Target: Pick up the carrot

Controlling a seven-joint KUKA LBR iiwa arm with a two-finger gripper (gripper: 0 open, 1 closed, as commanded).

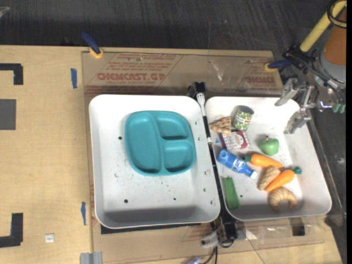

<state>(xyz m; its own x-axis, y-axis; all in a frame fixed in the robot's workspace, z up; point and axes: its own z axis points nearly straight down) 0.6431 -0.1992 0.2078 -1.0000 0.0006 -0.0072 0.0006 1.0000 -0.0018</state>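
The end effector (293,110) hangs with fingers spread apart and nothing between them, above the far right corner of the right bin (322,172). Two carrots lie nearer the camera than it: one carrot (264,160) beside a green apple (269,146), another carrot (284,177) just below.

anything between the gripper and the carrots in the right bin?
In the camera view, the green apple sits roughly between the gripper and the two carrots; otherwise bare white bin floor.

Glossy plastic carrot (280,179); smooth white plastic bins (104,147); matt teal tray (159,142).
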